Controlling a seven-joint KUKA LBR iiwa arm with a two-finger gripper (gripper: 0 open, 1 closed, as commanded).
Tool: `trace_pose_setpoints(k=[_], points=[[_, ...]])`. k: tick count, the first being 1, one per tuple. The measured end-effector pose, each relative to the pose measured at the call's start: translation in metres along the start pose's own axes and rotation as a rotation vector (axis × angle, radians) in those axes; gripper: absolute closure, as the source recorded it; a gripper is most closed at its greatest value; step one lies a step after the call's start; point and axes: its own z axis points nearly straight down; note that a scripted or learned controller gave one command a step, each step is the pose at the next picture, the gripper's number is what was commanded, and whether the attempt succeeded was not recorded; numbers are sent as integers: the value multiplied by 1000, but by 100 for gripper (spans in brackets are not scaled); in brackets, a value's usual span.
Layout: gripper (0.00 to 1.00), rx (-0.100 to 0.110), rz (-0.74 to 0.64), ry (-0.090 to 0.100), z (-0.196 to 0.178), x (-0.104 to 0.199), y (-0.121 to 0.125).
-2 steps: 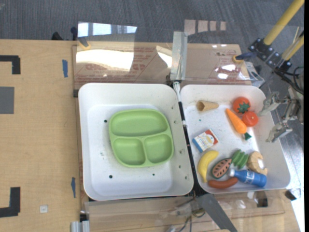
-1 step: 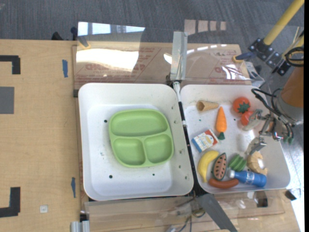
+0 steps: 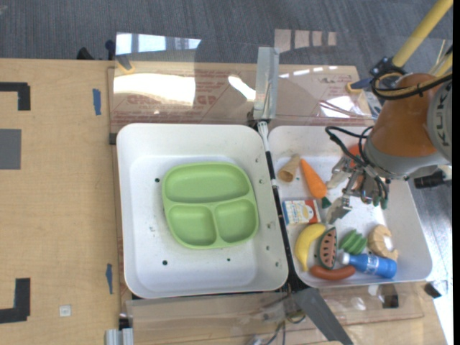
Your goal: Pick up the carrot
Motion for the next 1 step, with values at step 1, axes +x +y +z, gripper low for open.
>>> trace_pose_setpoints(k=[1], points=[[0, 4, 236, -15, 3, -39, 44]])
